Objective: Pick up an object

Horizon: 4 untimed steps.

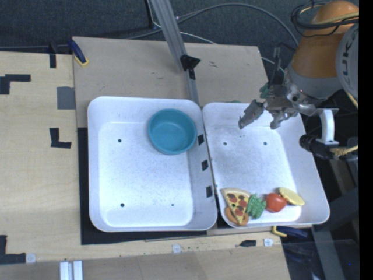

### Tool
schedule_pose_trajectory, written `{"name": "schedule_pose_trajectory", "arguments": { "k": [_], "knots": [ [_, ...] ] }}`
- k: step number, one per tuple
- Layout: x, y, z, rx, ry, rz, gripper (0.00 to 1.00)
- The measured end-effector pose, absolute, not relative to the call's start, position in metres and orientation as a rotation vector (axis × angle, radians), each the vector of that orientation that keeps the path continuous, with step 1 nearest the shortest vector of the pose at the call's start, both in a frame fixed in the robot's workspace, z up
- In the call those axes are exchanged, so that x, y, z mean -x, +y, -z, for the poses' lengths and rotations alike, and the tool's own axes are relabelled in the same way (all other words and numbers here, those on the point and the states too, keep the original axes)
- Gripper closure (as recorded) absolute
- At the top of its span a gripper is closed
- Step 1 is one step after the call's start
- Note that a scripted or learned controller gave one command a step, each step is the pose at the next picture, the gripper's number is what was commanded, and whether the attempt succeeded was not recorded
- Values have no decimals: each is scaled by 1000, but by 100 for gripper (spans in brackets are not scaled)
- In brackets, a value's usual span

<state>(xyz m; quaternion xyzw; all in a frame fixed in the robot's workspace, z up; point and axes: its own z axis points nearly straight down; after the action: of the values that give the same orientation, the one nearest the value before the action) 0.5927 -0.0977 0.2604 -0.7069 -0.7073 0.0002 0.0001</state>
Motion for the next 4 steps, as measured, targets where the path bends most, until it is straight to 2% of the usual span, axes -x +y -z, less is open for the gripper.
{"name": "schedule_pose_trajectory", "arguments": {
  "k": [3, 4],
  "knots": [
    [-592, -105, -125, 2219, -2218, -6, 0],
    [-593, -105, -138, 2220, -2222, -1, 100]
  ]
}}
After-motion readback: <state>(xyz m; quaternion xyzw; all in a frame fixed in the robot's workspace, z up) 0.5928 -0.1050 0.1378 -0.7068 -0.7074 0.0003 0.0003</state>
